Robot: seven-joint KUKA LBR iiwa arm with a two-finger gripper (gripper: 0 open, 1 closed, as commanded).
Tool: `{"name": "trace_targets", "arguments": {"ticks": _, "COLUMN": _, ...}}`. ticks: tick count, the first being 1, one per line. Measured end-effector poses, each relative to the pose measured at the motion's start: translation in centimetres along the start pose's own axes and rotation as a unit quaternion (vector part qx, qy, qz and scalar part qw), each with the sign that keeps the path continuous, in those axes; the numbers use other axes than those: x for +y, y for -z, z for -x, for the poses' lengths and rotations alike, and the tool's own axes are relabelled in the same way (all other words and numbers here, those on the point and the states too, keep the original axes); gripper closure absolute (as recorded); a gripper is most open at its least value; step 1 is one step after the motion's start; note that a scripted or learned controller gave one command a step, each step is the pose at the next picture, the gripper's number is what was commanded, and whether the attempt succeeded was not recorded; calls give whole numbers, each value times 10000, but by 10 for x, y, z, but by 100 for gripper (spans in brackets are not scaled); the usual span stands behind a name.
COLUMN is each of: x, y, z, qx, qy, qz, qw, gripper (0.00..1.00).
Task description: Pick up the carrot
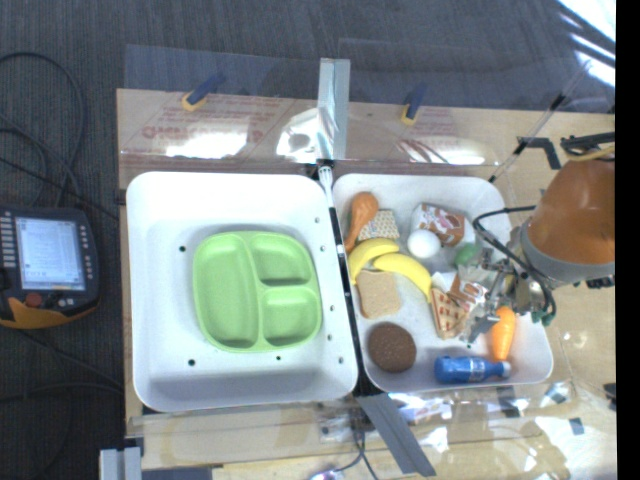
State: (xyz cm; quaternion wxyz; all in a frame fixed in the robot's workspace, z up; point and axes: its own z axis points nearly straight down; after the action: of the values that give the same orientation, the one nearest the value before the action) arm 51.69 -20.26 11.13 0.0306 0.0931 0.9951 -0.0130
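Nearest the camera, a blue bottle (pixel 471 369) lies on its side at the front edge of the right bin (pixel 415 387), with a brown cookie (pixel 391 347) to its left. Just behind the bottle stands the carrot (pixel 502 333), tilted, near the bin's right wall. The pincer (pixel 487 313) hangs over the carrot's upper left, close to a waffle slice (pixel 452 309); whether it is open or closed cannot be told, and the carrot does not sit visibly within it. Further back lie bread (pixel 379 292), a banana (pixel 391 264), an egg (pixel 424 243) and a drumstick (pixel 360 212). In the left bin (pixel 160 268) rests a green tray (pixel 256 289). The orange-banded arm (pixel 575 218) enters from the right above the tabletop (pixel 590 358).
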Motion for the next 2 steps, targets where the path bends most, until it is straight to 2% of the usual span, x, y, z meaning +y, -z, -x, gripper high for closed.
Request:
{"name": "trace_targets", "arguments": {"ticks": 1, "x": 4, "y": 0, "z": -6, "qx": -65, "qy": -184, "qz": 1, "qw": 9998, "gripper": 0}}
{"name": "trace_targets", "arguments": {"ticks": 2, "x": 5, "y": 0, "z": -5, "qx": -55, "qy": -193, "qz": 3, "qw": 9998, "gripper": 0}}
